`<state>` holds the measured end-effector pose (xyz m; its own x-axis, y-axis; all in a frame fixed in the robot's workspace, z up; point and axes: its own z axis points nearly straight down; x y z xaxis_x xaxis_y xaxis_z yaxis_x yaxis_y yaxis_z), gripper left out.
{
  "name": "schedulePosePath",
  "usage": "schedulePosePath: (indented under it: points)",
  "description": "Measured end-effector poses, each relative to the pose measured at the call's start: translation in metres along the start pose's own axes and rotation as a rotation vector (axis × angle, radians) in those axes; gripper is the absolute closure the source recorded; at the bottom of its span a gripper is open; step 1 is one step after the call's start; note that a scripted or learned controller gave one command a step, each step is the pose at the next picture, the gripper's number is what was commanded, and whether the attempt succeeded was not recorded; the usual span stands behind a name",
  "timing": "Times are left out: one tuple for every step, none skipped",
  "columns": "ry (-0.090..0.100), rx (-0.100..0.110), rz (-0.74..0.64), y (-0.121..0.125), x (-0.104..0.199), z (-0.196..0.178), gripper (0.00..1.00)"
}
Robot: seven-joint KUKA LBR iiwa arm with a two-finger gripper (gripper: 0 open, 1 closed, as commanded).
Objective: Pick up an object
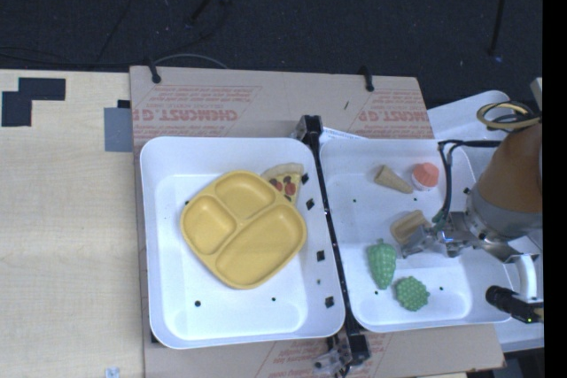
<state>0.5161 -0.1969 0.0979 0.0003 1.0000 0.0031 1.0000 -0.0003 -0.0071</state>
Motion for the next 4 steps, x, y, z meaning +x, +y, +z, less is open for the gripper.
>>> schedulePosePath:
  points:
    - [-0.001, -0.003, 0.001, 0.0, 0.001, 0.011, 0.0]
    - [-0.001, -0.004, 0.003, 0.0, 0.0, 0.0, 1.0]
    - [-0.003, -0.008, -0.001, 0.002, -0.003, -0.043, 1.0]
    - [-0.005, -0.01, 0.002, 0.0, -0.014, -0.097, 1.0]
